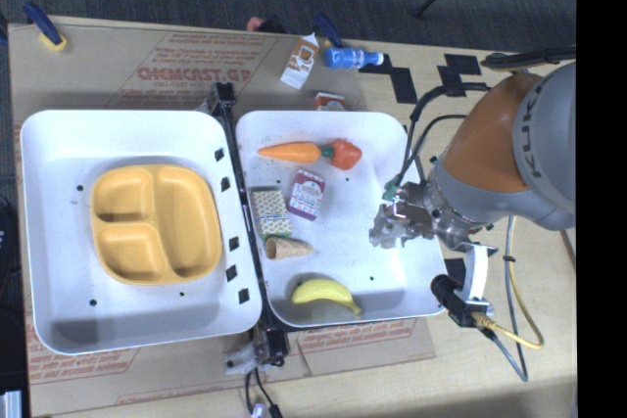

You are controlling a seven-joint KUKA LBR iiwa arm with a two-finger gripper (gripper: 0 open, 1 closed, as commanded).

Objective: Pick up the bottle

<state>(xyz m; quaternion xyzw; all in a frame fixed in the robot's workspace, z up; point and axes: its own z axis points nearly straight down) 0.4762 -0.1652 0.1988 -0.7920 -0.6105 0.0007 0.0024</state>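
Observation:
The bottle [351,59] is small and blue with a lighter cap end. It lies on its side on the cardboard behind the right bin [387,127], outside its far rim. My gripper [390,228] hangs low over the right side of the right bin, well in front of the bottle and a little to its right. Nothing shows between the gripper and the bin floor beneath it. The grey arm with its orange band [490,137] comes in from the right edge.
The right bin holds a carrot [291,152] with a red piece [345,153], a maroon carton [306,194], a patterned box [268,209], a cone [286,248] and a banana [325,294]. A yellow divided plate [155,220] fills the left bin. A small carton [299,62] lies beside the bottle.

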